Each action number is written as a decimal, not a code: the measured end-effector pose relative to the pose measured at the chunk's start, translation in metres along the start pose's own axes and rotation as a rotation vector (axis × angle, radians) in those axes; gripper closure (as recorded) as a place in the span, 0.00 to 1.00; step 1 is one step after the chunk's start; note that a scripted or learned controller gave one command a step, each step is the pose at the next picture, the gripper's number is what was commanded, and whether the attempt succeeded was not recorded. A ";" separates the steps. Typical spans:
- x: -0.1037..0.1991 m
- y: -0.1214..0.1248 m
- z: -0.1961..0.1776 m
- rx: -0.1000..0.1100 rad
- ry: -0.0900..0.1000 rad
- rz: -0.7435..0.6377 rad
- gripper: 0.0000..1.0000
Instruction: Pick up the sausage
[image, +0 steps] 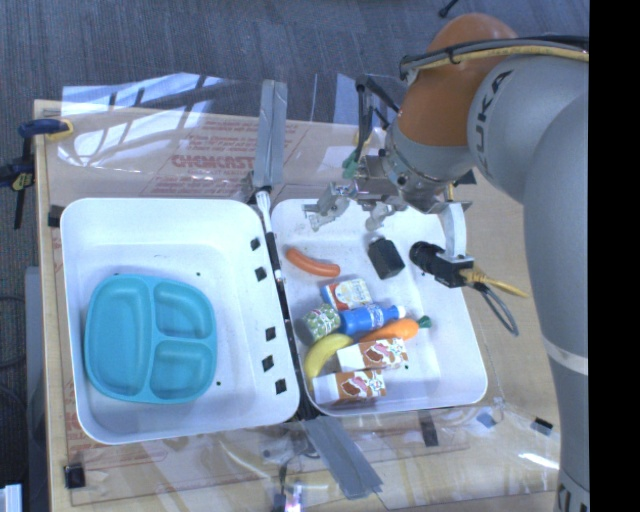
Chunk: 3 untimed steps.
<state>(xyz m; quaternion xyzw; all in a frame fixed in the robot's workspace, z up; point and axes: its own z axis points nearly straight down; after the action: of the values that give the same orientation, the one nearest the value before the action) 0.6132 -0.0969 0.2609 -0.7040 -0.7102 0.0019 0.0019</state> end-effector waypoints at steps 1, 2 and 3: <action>-0.034 0.008 0.084 0.001 -0.001 0.034 0.00; -0.032 0.042 0.083 -0.004 0.001 0.004 0.00; -0.007 0.044 0.140 0.002 0.002 0.355 0.00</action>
<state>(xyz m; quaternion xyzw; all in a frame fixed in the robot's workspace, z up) 0.6560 -0.1031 0.1205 -0.8185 -0.5745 0.0022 0.0027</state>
